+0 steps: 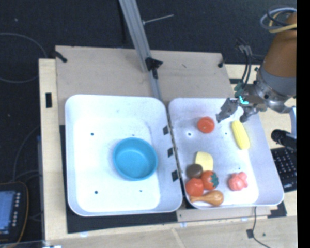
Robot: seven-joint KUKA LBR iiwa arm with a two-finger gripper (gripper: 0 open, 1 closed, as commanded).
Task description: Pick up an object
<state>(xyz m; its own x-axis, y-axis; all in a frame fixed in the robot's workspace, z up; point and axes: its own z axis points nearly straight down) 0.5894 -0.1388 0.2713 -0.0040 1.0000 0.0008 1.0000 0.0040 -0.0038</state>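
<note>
Over right bin (263, 187), gripper (235, 112) spread wide, nothing in it, hanging between red ball (205, 124) and yellow corn (240, 135)

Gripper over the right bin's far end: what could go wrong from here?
1. The gripper hangs between the red ball and the yellow piece; a descent here may land in the gap and close on nothing.
2. It sits near the right bin's far rim, so a drift could clip it.
3. The near-corner items are tightly clustered, like the tomato and orange gourd; picks there may jostle neighbours.
</note>
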